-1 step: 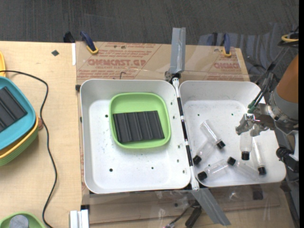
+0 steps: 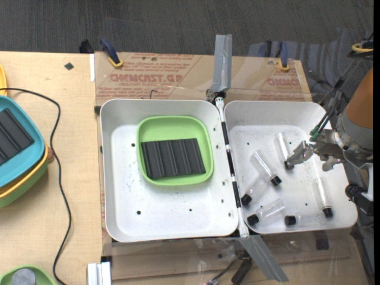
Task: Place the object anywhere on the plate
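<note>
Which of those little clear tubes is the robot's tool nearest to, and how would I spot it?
Look in the right white bin, at its right side where the tool reaches in. The clear tube lies just beside the tool's tip, slanted, black cap at its lower end. It sits farthest up of the tubes.

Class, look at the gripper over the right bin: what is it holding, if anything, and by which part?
It cannot be told. The gripper sits low among the clear tubes in the right bin, but no tube is clearly seen between its tips.

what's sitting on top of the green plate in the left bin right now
A dark grey ribbed mat lies flat on the green plate, covering most of its floor. Whatever is under the mat is hidden. The clear tubes are all in the right bin, near the gripper.
</note>
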Robot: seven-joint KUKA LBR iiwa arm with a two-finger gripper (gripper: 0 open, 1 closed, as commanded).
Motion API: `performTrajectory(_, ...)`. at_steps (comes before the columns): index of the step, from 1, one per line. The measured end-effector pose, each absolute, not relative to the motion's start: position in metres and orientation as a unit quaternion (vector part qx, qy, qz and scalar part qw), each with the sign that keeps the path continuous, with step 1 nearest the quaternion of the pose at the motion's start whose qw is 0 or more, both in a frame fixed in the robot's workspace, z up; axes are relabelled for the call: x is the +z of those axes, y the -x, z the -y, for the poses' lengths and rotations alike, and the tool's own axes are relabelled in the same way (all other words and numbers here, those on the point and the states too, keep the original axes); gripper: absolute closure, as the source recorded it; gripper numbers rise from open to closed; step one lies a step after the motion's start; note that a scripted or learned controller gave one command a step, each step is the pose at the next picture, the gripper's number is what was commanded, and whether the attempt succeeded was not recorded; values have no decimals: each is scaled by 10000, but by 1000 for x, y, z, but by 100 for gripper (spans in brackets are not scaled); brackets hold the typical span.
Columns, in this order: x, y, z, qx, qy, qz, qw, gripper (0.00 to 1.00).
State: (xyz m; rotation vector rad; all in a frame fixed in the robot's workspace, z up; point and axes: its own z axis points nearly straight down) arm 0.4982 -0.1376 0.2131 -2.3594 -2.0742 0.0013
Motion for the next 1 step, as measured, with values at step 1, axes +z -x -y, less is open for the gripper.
performTrajectory(1,275,-500,111,16,8388,5445,-5,0)
